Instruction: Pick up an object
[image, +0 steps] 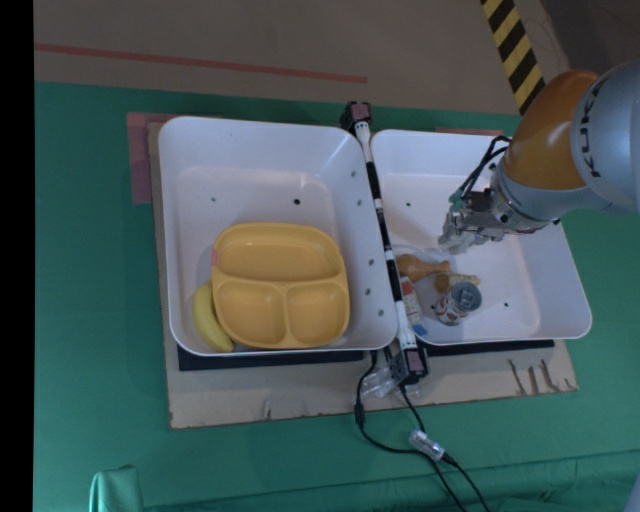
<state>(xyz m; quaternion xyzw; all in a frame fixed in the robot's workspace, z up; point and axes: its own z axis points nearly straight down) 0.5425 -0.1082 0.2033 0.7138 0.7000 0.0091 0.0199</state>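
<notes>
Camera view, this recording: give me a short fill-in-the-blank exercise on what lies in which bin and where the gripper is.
1. The yellow divided tray lies in the ____ bin of the view.
2. The banana lies against the tray's ____ edge.
3. The gripper hangs over the ____ bin, above the small can.
4. The tray has ____ compartments.

Missing words: left; left; right; three
</notes>
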